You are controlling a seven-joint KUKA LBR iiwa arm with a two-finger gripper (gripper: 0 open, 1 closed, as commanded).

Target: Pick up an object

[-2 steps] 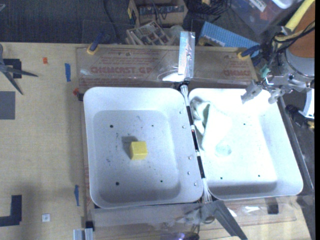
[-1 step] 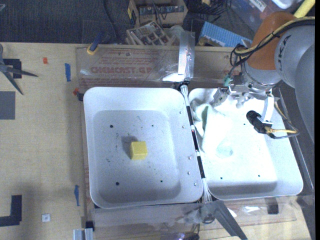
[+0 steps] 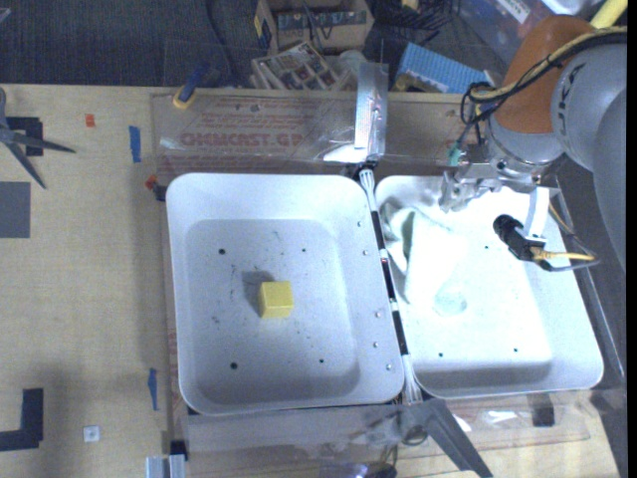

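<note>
Gripper (image 3: 453,195) at the far edge of the right bin (image 3: 572,361); yellow cube (image 3: 277,299) in the left bin (image 3: 199,202).
The cube lies near the middle of the left bin's floor, well apart from the gripper. Whether the gripper is released or clenched cannot be told. A pale greenish item (image 3: 406,237) lies along the right bin's left wall.

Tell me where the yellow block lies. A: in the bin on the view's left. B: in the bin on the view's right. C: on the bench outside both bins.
A: the yellow block rests on the floor of the view's left bin, apart from the gripper over the right bin.
</note>
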